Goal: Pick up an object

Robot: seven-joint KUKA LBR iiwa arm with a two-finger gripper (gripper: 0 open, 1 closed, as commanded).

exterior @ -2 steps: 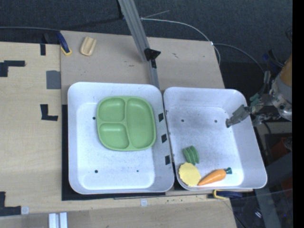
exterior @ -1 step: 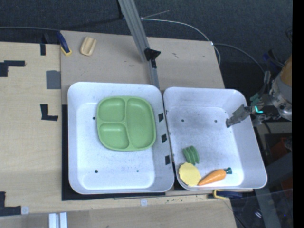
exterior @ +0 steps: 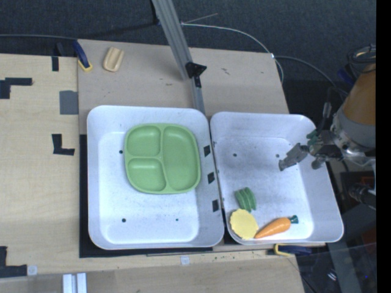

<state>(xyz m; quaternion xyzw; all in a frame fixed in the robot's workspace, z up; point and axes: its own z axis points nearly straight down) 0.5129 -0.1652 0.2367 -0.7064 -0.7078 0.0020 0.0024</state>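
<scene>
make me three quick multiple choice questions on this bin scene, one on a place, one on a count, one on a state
1. Where is the green divided plate?
A. left bin
B. right bin
C. on the bench

2. How many toy foods lie in the right bin?
A. one
B. three
C. five

3. The gripper is:
A. clamping the carrot
B. holding nothing, over the right bin
C. resting on the plate

Key: 1 A, the plate sits in the left bin. 2 B, green vegetable, yellow piece, carrot. 3 B, nothing between its fingers.

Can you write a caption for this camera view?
End effector over right white bin holding orange toy carrot.
</scene>
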